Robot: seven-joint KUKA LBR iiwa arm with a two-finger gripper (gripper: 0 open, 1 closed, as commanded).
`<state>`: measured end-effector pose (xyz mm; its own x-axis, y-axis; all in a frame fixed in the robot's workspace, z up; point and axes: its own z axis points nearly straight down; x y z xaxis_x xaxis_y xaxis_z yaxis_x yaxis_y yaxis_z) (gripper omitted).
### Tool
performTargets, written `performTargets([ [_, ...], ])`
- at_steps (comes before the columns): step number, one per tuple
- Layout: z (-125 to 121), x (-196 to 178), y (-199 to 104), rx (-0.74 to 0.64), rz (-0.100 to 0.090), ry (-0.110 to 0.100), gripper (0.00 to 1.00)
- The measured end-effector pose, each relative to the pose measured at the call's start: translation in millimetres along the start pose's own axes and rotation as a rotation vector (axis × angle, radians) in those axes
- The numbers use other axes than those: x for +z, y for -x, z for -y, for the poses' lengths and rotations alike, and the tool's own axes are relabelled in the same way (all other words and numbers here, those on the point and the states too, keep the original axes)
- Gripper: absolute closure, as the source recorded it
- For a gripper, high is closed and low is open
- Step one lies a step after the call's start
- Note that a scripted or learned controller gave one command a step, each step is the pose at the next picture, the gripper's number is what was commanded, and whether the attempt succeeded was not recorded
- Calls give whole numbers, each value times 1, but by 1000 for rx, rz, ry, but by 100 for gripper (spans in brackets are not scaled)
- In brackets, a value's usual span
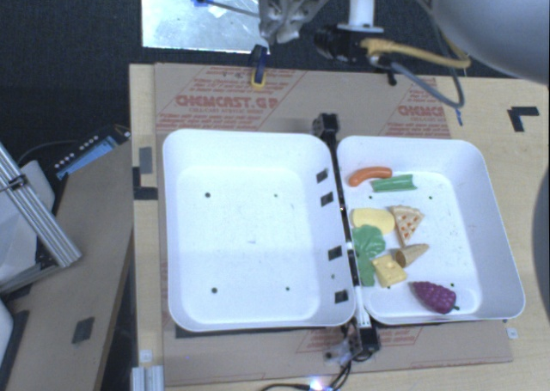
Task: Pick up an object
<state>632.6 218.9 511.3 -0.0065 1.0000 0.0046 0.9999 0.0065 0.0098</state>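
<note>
Camera view: toy food gathered in the right bin, claw raised beyond the bins

Nearest the camera, a purple bunch of grapes [434,296] is seen by the front wall of the right bin [500,235]. Just behind it, a yellow cheese block [389,271] and an ice-cream cone [412,254] are placed side by side, with a green leafy piece [368,249] lying along the bin's left wall. Further back, a pizza slice [406,222] is set just beside a pale yellow piece [372,220]. At the far end of the group, a green bean pod [394,182] and an orange sausage [369,175] are found close together. The left bin [245,235] is joined to the right one along a black hinge strip, and both are carried on a cardboard sheet [223,99] on the table [60,303]. Beyond the bins, the claw [281,20] is held above the table's far edge, well apart from all the toys; nothing is gripped, though whether it is open or closed cannot be told.
</note>
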Motion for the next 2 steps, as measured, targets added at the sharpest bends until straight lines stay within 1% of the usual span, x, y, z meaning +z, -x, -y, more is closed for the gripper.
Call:
performTargets([
  [1,-37,-25,3,4,4,-3,100],
  [2,31,87,-16,0,7,-22,100],
])
